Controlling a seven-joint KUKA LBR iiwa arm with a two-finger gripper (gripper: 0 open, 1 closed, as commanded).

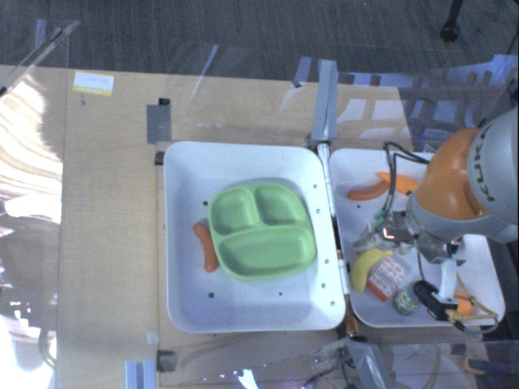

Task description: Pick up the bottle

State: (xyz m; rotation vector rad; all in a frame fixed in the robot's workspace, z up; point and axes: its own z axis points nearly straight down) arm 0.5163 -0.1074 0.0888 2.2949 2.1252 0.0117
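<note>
Where the wooden bench (105, 241) ends, dark carpet (243, 14) begins.

Grey arm (478, 189) reaching in, hand (388, 232) low

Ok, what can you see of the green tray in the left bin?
The green tray looks like smooth plastic, with rounded corners and three compartments: two small ones on the far side and one long one on the near side. It lies flat and slightly turned on the floor of the left bin, about mid-bin. An orange sausage-like piece lies along its left edge, seemingly touching it.
</note>
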